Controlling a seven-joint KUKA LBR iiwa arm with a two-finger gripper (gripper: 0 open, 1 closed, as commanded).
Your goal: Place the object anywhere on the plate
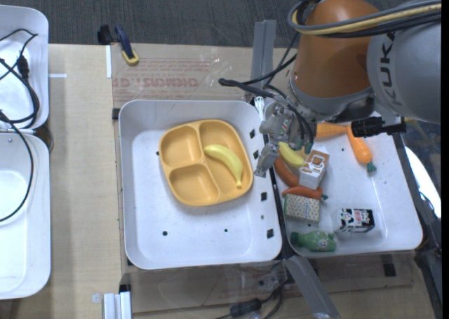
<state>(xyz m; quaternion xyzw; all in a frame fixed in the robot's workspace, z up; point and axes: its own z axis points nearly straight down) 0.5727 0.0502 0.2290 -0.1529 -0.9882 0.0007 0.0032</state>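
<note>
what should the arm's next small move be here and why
Probably a short drop of the tool straight down onto the small yellow toy just beneath it in the right bin. It sits low over that cluster, and nothing can be seen between its fingers. The plate in the left bin already carries a banana, with two bare compartments for another object.

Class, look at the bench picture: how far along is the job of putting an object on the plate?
Done: a banana already lies on the yellow plate in the left bin.
In hand: the gripper is over the right bin's near edge, by a yellow toy; no grasp is visible.
Left: carrots, cartons and other toys remain in the right bin.
</note>
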